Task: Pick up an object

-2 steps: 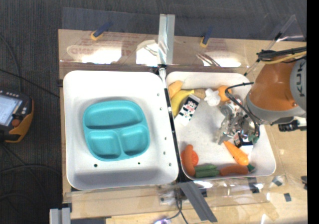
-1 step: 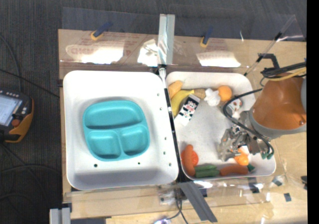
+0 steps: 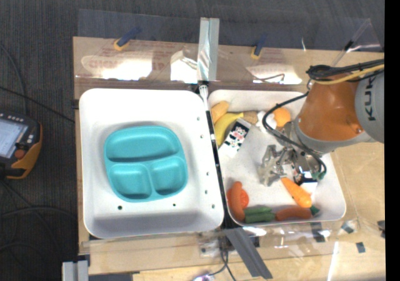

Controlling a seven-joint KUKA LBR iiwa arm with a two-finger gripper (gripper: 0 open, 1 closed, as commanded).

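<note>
My gripper [image 3: 279, 167] hangs low in the right bin [image 3: 250, 156], under the orange wrist band. Its metal fingers [image 3: 270, 166] point down and left, just left of an orange carrot [image 3: 296, 192] that lies beneath them. Along the bin's front edge lie a red-orange tomato-like piece [image 3: 237, 197], a green vegetable [image 3: 258, 214] and a red-orange sausage shape [image 3: 292, 213]. A yellow banana [image 3: 221, 121] and a small black-and-white card [image 3: 236, 135] sit at the bin's back left. An orange round fruit [image 3: 282, 116] rests near the arm.
The left bin [image 3: 94, 117] holds a teal divided tray [image 3: 145, 161]. A clear upright divider [image 3: 208, 55] stands between the bins at the back. Black cables [image 3: 340, 70] loop over the arm. A handheld pendant [image 3: 19, 142] lies on the floor at left.
</note>
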